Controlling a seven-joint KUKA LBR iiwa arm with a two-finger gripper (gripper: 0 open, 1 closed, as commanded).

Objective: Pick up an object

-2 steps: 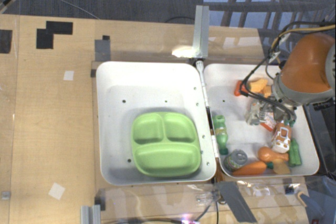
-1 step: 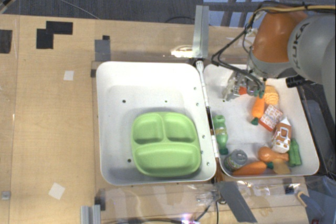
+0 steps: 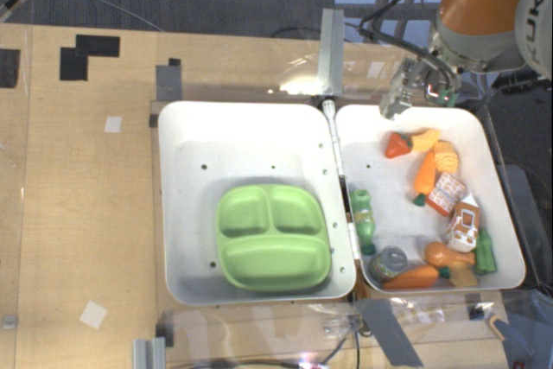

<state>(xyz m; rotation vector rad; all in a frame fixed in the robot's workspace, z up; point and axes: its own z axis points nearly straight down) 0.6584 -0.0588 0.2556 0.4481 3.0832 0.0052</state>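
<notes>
While my hand (image 3: 421,89) hangs, grip state unclear, over the bin rim (image 3: 406,109), descending could strike it, missing the pepper (image 3: 398,145) just below.

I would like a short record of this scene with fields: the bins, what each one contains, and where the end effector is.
left bin: holds a green divided tray, lying flat in its near half
right bin: holds a pile of toy food along its right side and near edge
items in the pile: carrot, red pepper, small carton, can, green bottle
end effector: above the far rim of the right bin, nothing seen between its fingers
arm: reaches in from the upper right
</notes>
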